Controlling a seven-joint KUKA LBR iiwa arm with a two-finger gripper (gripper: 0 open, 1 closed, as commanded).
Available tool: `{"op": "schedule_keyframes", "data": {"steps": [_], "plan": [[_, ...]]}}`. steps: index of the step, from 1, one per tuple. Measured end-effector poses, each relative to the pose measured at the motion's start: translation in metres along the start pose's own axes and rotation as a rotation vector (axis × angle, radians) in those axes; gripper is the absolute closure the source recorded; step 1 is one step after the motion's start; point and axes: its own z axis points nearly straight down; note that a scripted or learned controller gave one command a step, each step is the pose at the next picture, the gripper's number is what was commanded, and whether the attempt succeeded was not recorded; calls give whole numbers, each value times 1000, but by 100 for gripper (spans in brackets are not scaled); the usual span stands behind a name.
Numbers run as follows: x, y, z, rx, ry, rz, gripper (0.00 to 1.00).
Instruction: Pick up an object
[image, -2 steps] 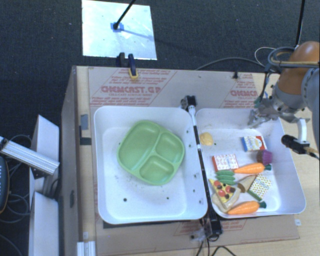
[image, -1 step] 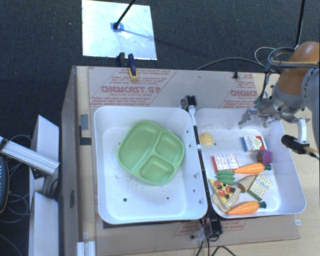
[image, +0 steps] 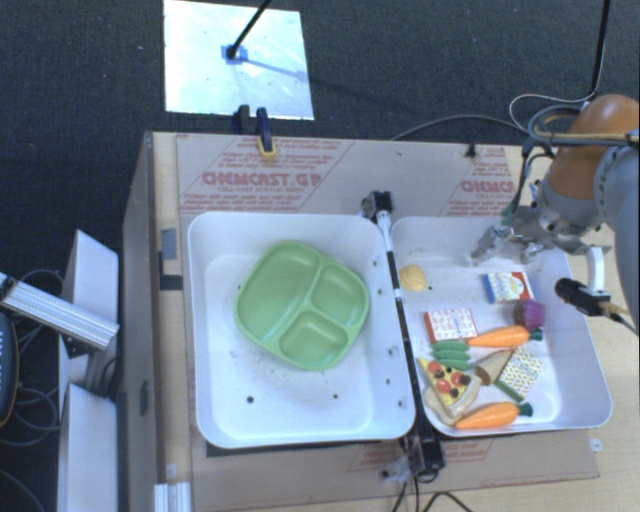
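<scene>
My gripper (image: 506, 246) hangs over the far part of the right bin (image: 585, 385), its fingers spread with nothing between them. Just in front of it lies a small blue and white box (image: 507, 286). A yellow round piece (image: 412, 276) sits to the gripper's left by the bin's divider. Nearer the front lie a red and white box (image: 450, 324), a purple piece (image: 533, 314), an orange carrot (image: 497, 338), a green piece (image: 450, 351), a pizza slice (image: 448, 383), a patterned wedge (image: 517, 371) and a second carrot (image: 490, 414).
The left bin (image: 215, 400) holds a green divided plate (image: 303, 304). A clamp (image: 379, 206) stands at the far end of the divider between the bins. A black part (image: 578, 294) sticks out over the right bin's right rim.
</scene>
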Motion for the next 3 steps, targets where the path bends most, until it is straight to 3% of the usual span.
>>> {"op": "schedule_keyframes", "data": {"steps": [1,2,3], "plan": [[-1,1,-11,-6,-3,-2,100],[-1,1,-11,-6,-4,-3,0],[-1,2,-23,-10,-5,-5,100]]}}
